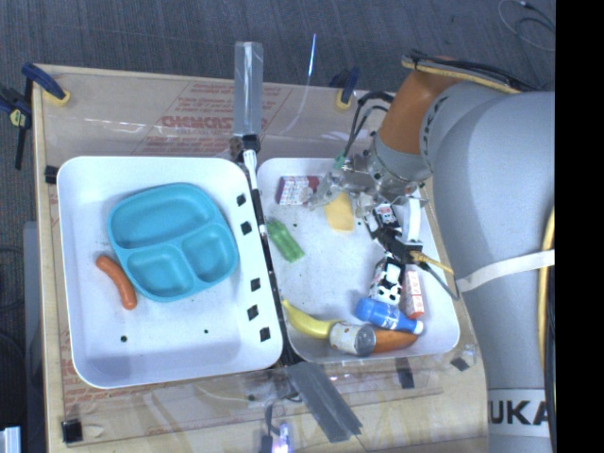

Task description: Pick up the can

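Observation:
A small can (297,190) with a red and white label lies on its side in the back left corner of the right bin (330,272). My gripper (357,189) hangs low over the back of that bin. It is a short way right of the can and just above a yellow wedge (340,213). Cables and the wrist body hide its tips. Nothing shows as held.
The right bin also holds a green piece (285,241), a banana (307,321), a silvery round-ended thing (357,338) beside an orange piece, a blue bottle (387,314) and two small cartons (389,279). The left bin (85,338) has a blue divided plate (173,241) and a sausage (117,281).

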Robot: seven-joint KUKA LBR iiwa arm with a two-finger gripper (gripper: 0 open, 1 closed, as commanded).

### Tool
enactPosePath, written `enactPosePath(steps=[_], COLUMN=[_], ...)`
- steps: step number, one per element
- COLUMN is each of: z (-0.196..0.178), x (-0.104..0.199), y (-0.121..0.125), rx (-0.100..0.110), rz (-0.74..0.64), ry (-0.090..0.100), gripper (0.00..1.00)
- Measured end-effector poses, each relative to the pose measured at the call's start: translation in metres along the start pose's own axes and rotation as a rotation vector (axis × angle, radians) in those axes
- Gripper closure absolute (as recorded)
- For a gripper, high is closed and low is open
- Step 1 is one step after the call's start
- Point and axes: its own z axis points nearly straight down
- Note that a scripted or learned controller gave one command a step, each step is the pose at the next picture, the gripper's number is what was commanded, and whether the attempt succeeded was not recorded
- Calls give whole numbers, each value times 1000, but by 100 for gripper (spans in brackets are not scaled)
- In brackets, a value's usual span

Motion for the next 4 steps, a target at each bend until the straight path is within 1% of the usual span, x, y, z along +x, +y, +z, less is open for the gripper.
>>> enactPosePath(steps=[1,2,3,4], z=[-11,-47,-122,-122], x=[2,-8,63,63], y=[1,-43,-32,-32], rx=[-1,7,5,6], rz=[-9,196,371,372], ry=[-1,0,0,0], gripper=[100,100,100,0])
